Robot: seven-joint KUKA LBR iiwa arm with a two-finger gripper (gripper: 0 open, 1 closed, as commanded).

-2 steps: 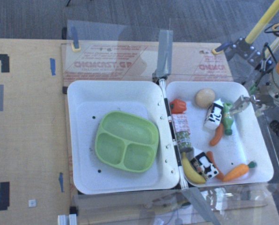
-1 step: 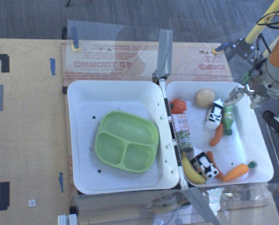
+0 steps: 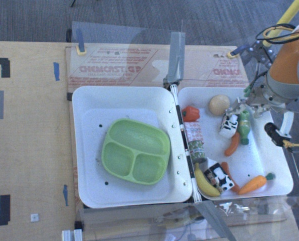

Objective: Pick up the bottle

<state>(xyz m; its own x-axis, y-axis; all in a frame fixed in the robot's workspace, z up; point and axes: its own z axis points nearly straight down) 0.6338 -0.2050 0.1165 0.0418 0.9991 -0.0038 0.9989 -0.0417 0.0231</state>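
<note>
The green bottle (image 3: 245,127) stands in the right bin (image 3: 282,182), touching a cow toy (image 3: 229,125), and the gripper (image 3: 247,106) hangs right above it, maybe lining up to grab, though I cannot tell its state.

Red printed lettering runs across the brown cardboard sheet (image 3: 120,67) behind the two white bins, seen upside down and through a clear plastic panel; the words are too blurred to read. A second patch of red print sits on the cardboard at the right (image 3: 225,70), equally illegible. The long wrapped packet with a red-and-white patterned label (image 3: 194,140) lying along the right bin's left wall carries print too small to make out. No numbers or brand names can be read anywhere.
</note>
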